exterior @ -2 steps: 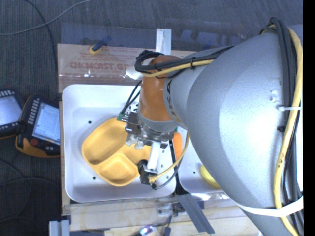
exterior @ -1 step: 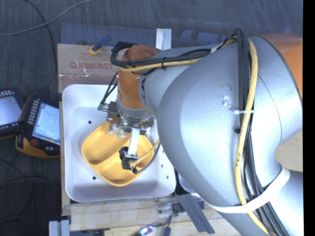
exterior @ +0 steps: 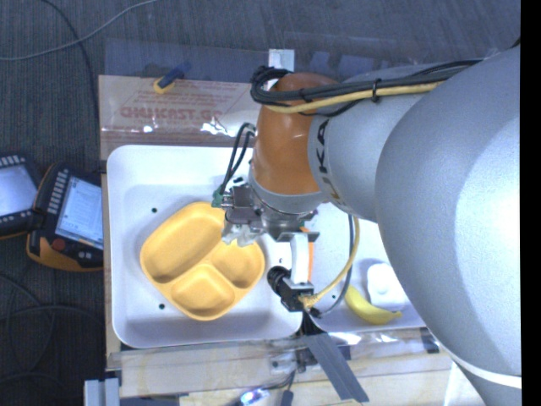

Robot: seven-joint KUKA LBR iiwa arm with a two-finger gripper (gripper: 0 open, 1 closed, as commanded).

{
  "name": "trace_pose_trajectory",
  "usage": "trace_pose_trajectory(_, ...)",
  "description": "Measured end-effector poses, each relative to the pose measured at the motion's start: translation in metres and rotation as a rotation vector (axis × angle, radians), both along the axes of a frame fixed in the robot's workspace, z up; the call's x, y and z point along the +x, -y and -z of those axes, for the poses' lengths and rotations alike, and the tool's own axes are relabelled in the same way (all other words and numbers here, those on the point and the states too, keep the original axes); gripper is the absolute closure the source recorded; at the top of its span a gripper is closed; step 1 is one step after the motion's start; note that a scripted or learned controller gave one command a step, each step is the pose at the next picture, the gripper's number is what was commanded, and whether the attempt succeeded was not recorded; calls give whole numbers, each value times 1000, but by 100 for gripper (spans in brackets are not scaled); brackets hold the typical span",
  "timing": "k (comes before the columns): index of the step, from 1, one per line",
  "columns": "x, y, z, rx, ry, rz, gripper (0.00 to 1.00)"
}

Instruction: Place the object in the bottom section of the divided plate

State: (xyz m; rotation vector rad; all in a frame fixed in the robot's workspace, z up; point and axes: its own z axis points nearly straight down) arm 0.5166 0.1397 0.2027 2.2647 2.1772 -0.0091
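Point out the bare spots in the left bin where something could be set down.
White floor shows along the left bin's left wall, beside the yellow divided plate, in the upper left corner, and in a strip below the plate by the front wall. The plate's right edge is crowded under the gripper.

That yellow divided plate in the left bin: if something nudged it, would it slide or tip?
The yellow divided plate looks like moulded plastic, so probably stiff and light. It sits low and wide on the left bin's smooth white floor, so a nudge would likely slide it rather than tip it.
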Motion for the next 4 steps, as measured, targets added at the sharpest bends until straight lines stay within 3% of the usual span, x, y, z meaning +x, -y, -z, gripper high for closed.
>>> trace_pose_trajectory(1,-22,-55,-11,2,1,-18,100)
trace_pose_trajectory(2,-33,-50,-3,4,-1,-378,100)
trace_pose_trajectory(3,-17,11,6,5,0,-642,100)
trace_pose_trajectory(4,-33,48,20,8,0,-1138,100)
